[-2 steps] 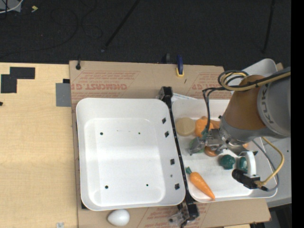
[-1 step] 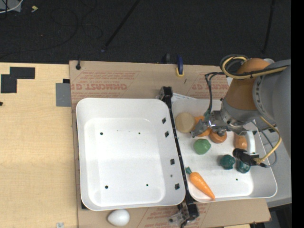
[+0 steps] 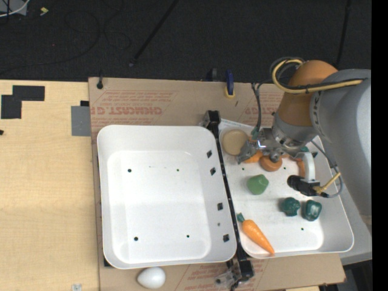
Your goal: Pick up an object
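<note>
The bench (image 3: 48, 211) bears a cardboard sheet (image 3: 151, 99), and the two bins stand on the sheet side by side. The arm (image 3: 342, 120) comes in from the right, and its orange band hangs above the far right part of the right bin (image 3: 285, 238). The left bin (image 3: 157, 205) is just beside the right bin, with black clips along the wall where they meet.

The gripper (image 3: 267, 153) is low over the far part of the right bin, directly above an orange piece (image 3: 271, 163). It covers most of the piece, leaving only the near edge showing. I cannot tell whether the gripper is spread, closed, or clamped on the piece.

The other things in the right bin:
- A carrot (image 3: 257, 235) lies at a slant in the near left corner, with its green end toward the dividing wall.
- A tan roll (image 3: 233, 142) sits in the far left corner, just left of the gripper.
- A green block (image 3: 257, 184) lies near the middle, just in front of the orange piece.
- Two dark teal lumps (image 3: 291, 207) (image 3: 313, 210) sit close together to the right of the block.

A white egg (image 3: 150, 277) lies outside the bins, by the near edge of the left bin.
</note>
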`<state>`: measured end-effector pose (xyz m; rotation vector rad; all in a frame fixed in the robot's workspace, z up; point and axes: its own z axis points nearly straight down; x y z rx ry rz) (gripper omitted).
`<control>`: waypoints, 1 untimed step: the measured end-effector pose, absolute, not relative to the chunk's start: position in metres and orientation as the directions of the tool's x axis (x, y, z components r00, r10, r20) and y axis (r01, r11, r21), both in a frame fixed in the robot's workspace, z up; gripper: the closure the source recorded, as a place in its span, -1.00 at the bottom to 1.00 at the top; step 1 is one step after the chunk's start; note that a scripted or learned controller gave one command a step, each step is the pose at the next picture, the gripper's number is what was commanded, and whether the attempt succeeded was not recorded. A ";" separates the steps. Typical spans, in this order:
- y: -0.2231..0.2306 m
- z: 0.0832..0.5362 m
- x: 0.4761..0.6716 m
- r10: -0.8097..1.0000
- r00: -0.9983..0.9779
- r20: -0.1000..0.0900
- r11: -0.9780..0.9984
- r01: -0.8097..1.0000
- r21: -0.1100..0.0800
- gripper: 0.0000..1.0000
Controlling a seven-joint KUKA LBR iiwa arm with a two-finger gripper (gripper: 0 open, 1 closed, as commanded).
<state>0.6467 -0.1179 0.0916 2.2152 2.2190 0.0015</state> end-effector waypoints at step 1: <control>-0.117 0.093 0.619 1.000 -0.002 -0.005 0.002 1.000 0.011 -1.00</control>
